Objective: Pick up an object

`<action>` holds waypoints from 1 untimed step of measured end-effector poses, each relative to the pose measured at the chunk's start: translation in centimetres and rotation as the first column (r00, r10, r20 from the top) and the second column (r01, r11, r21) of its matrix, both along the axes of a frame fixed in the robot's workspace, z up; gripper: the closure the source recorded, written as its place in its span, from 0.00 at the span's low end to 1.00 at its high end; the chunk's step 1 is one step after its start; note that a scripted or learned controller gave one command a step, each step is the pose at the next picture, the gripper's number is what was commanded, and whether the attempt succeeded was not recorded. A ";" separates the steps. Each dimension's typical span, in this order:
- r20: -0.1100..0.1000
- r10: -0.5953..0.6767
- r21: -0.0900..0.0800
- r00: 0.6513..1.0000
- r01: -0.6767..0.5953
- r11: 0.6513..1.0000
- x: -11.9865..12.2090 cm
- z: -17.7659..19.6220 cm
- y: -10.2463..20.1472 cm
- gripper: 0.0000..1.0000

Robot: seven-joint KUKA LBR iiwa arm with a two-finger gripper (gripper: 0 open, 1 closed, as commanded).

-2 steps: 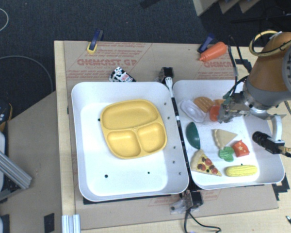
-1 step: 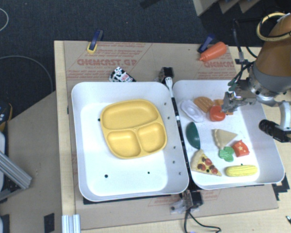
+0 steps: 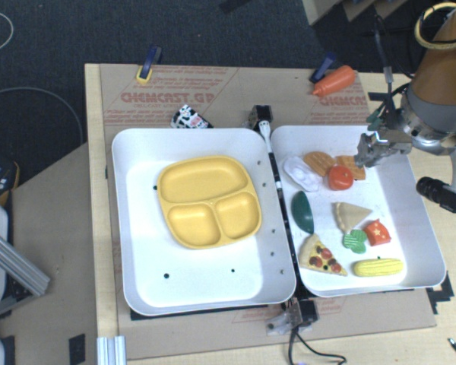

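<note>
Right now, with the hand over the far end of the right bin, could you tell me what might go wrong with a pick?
1. The tomato, bread slice and orange piece lie bunched below the hand, so it may nudge or catch two.
2. That cluster sits near the right bin far wall, which may hinder a clean descent.

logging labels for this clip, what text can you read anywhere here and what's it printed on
"CHEMCAST GP" in red print, on the brown board behind the left bin.
The same red print repeats on the board behind the right bin, too blurred to read.
Nothing legible on the yellow plate or toy foods.
</note>
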State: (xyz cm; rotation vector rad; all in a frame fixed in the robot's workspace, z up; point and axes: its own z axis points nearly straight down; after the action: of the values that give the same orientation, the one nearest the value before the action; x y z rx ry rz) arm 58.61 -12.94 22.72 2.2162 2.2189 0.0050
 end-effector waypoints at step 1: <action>-0.002 0.003 0.001 1.000 -0.003 1.000 1.4 0.4 5.5 1.00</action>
State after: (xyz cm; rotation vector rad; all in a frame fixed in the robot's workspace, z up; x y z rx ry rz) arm 60.05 -7.47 23.11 2.2143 2.2243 0.0040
